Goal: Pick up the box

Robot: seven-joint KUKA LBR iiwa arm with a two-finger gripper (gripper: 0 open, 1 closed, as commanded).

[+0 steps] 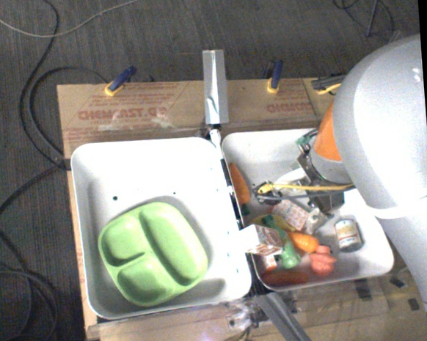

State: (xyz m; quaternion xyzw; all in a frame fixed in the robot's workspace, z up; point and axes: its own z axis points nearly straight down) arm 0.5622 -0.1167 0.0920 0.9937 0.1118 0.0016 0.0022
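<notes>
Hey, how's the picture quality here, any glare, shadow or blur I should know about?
In the camera view the grey arm is washed out by bright light, the white bins glare a little, the small items in the right bin look soft and hard to tell apart, and the green tray casts a faint shadow.

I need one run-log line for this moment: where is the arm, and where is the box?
arm: over right white bin | small printed box: lying among toy food, not lifted | left bin: green divided plate

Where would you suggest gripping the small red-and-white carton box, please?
Probably from above, across the narrow sides of the small red-and-white carton box. It lies tilted by the right-hand white bin's left wall, crowded by toy foods on its right, so a sideways approach looks blocked.
</notes>
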